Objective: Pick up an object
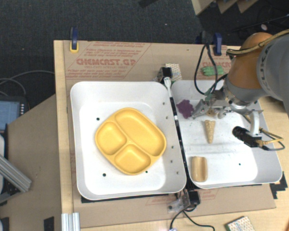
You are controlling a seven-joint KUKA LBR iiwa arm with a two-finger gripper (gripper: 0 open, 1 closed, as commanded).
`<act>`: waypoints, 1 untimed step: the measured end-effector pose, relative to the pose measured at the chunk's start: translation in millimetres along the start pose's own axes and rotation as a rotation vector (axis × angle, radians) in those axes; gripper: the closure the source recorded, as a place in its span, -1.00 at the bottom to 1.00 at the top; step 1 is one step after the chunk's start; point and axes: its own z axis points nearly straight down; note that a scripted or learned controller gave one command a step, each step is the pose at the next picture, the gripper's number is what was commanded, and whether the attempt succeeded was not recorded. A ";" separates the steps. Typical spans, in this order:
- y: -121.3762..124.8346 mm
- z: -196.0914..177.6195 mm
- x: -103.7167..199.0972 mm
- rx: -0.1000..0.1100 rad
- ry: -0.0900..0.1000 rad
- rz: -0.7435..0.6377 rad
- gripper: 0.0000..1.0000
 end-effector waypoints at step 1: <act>0.7 -10.8 -0.2 -0.003 -0.001 0.001 1.00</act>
